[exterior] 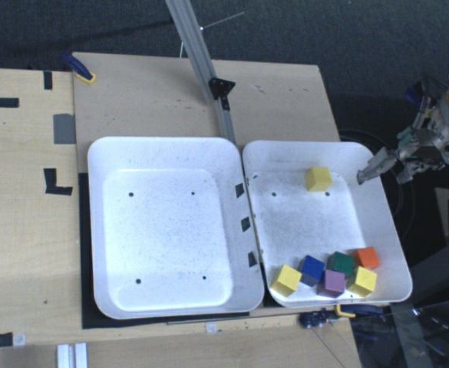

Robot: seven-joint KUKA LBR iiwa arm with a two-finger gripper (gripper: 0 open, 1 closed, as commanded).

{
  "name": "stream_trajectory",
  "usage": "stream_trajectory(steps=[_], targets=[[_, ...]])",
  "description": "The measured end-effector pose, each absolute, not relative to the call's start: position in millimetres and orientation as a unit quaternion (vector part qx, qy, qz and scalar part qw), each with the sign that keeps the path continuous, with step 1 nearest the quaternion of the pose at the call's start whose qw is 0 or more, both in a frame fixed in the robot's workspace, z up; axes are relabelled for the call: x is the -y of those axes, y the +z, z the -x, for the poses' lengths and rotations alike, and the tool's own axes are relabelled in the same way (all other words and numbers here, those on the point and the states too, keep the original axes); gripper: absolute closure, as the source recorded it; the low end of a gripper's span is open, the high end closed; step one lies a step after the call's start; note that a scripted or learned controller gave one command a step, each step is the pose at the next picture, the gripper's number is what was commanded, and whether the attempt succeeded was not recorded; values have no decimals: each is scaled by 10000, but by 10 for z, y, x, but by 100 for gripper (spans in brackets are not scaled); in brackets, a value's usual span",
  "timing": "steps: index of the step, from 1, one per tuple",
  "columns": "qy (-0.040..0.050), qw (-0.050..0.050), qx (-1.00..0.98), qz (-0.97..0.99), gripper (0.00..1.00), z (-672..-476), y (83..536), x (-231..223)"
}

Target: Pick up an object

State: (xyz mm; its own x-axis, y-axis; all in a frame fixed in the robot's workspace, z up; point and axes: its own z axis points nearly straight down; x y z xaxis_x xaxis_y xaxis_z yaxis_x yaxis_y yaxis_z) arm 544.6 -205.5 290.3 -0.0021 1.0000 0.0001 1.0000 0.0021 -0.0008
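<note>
Camera view showed the gripper [370, 173] at three o'clock, finger state unclear; a yellow block [318, 179] sat just beside it in the right bin [301, 228].

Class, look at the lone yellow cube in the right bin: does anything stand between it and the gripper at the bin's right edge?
Nothing visible does. The yellow cube sits alone on bare bin floor, and the gripper is just to its right, over the right bin's rim.
</note>
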Motion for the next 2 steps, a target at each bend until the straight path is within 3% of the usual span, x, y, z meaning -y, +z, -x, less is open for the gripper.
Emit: stream_trajectory(steps=[1, 2], targets=[[2, 4, 7081, 7061, 0, -5446, 2903, 2054], [20, 31, 7077, 7065, 0, -5463, 2307, 1959]])
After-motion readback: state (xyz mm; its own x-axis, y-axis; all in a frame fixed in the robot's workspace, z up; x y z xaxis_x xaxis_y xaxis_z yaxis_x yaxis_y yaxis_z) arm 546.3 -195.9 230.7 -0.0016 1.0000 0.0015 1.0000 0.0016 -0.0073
